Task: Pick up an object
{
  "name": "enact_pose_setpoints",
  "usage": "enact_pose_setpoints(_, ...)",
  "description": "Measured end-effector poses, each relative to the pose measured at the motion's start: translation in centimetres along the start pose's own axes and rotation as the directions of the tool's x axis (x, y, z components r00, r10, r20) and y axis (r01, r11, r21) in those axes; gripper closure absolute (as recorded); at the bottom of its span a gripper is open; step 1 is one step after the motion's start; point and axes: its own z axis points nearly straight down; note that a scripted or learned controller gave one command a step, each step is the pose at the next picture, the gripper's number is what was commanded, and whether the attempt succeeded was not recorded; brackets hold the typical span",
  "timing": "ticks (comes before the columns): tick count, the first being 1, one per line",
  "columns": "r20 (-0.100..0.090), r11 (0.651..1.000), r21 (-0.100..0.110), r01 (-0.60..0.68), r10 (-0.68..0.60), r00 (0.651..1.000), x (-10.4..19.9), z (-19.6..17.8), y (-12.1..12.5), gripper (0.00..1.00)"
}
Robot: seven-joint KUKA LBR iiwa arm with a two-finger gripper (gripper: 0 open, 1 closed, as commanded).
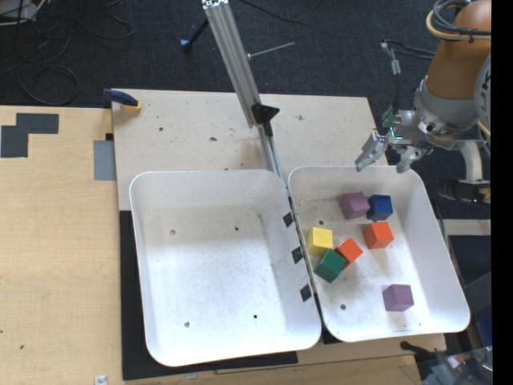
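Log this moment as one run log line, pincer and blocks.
pincer: open, over right bin's far rim, holds nothing | right bin: seven blocks, untouched | nearest: purple block, blue block | pick: not yet done

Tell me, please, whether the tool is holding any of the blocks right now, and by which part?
Nothing is held. The tool hangs above the far rim of the right bin, and its open fingers have nothing between them.

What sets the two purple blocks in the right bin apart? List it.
Place: one purple block sits at the far end of the right bin; the other purple block sits near its front edge.
Company: the far one touches a blue block; the near one stands alone.
Shared: both are purple cubes of similar size.
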Motion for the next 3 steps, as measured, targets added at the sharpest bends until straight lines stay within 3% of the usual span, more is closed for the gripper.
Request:
enact_pose_setpoints(1, 0.002, 1.0, -0.005, 0.004, -0.004, 1.0, 0.1, -0.3, 0.1, 0.0)
enact_pose_setpoints(3, 0.001, 1.0, -0.001, -0.001, 0.001, 1.0, -0.9, 9.8, 0.1, 0.0)
